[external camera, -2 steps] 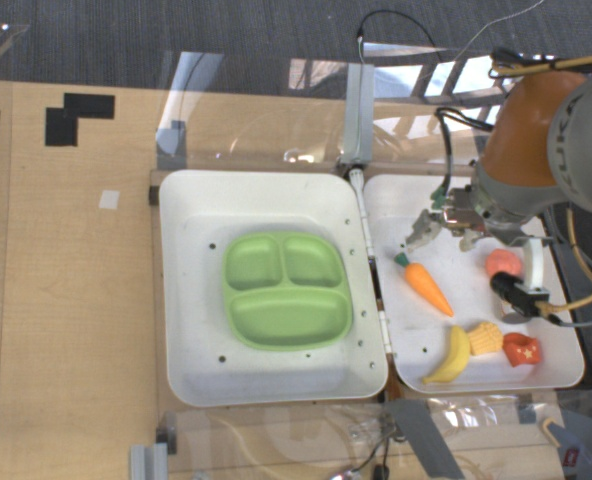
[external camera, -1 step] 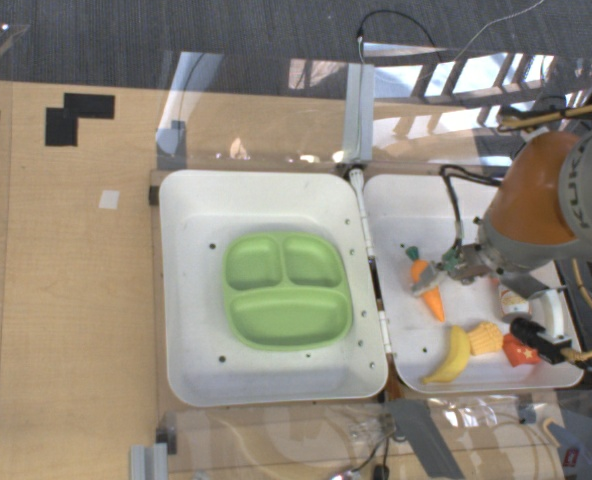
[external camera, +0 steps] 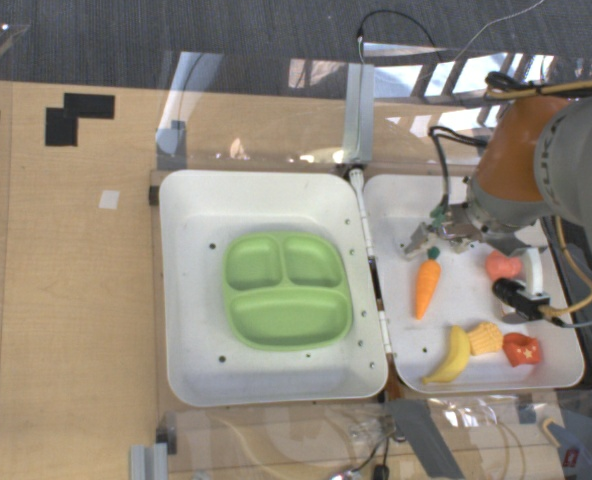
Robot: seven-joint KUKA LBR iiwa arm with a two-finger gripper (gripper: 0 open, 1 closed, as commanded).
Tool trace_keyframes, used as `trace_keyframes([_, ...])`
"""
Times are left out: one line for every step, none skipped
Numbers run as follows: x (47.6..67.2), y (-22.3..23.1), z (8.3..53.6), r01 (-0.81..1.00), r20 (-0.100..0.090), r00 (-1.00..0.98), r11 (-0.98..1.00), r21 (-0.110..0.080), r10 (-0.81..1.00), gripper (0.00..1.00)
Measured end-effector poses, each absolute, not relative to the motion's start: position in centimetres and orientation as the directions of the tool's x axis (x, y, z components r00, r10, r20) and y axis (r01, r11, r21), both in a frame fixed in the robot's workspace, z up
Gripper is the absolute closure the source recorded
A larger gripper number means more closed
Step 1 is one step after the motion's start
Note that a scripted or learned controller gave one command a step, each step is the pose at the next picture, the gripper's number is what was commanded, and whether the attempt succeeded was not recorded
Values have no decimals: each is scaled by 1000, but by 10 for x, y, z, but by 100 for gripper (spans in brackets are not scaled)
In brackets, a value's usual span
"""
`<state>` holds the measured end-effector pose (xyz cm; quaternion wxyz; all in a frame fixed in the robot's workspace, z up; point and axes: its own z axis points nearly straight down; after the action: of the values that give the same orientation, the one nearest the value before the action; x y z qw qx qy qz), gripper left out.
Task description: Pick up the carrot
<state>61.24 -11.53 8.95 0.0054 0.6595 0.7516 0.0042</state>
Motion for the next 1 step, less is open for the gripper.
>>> trace_keyframes([614, -119, 89, 1000, 0, 27, -27, 10, 1000, 0])
